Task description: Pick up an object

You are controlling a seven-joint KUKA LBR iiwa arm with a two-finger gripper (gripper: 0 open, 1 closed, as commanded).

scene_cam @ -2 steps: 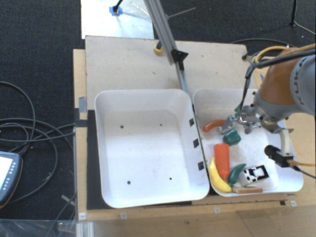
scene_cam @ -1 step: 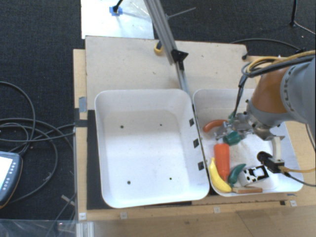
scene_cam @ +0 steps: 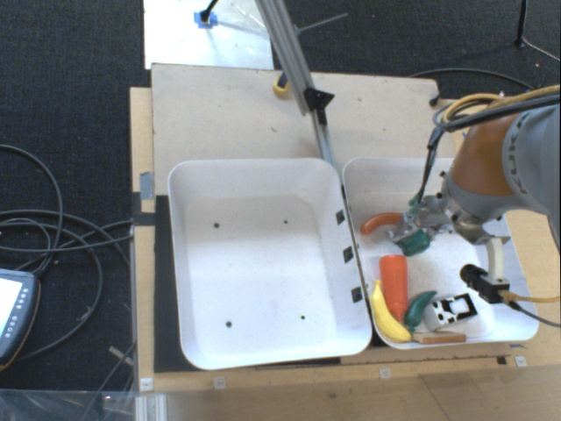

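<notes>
Over the right bin (scene_cam: 517, 327), the gripper (scene_cam: 412, 231) hangs low with a dark green piece (scene_cam: 415, 241) between its fingers, just beside an orange sausage (scene_cam: 379, 224) and above the carrot (scene_cam: 394, 285), banana (scene_cam: 387, 314) and green pepper (scene_cam: 420, 307).

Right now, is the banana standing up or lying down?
Lying down. The banana rests flat on the floor of the right bin, along its left wall, beside the orange carrot.
</notes>
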